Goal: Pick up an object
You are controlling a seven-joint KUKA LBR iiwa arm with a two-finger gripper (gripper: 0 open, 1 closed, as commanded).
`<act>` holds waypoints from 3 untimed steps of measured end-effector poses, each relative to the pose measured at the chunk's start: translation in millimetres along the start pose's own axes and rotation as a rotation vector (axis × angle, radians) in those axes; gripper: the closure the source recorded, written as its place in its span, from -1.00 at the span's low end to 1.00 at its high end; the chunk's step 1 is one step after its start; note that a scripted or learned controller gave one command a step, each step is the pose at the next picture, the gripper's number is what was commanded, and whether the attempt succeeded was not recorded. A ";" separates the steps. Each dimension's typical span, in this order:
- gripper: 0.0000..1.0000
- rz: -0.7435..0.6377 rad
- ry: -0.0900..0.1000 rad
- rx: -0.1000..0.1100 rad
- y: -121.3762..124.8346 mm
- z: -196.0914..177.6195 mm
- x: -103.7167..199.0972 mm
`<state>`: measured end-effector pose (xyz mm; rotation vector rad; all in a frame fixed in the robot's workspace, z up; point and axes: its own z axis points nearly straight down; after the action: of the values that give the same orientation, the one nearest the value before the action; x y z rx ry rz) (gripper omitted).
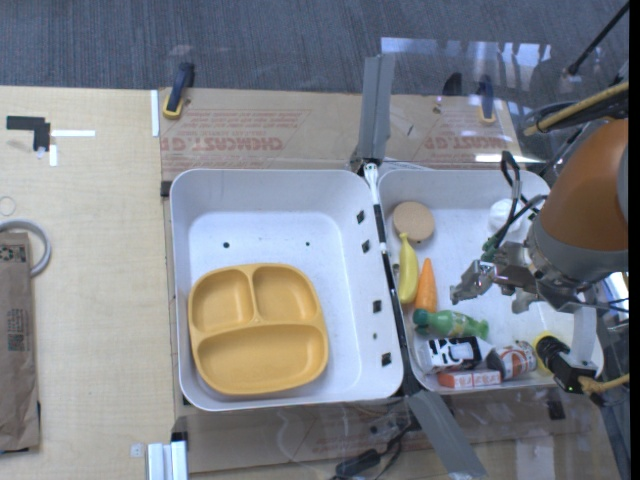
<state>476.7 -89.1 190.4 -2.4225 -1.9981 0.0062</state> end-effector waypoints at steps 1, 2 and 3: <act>-1.00 0.086 0.000 -0.001 -4.7 -0.3 37.1; -1.00 0.483 -0.001 0.001 -4.0 0.1 20.3; -1.00 0.724 -0.001 0.001 11.8 -76.3 -61.0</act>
<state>477.1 -151.0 266.8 -2.9743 -1.0112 0.0089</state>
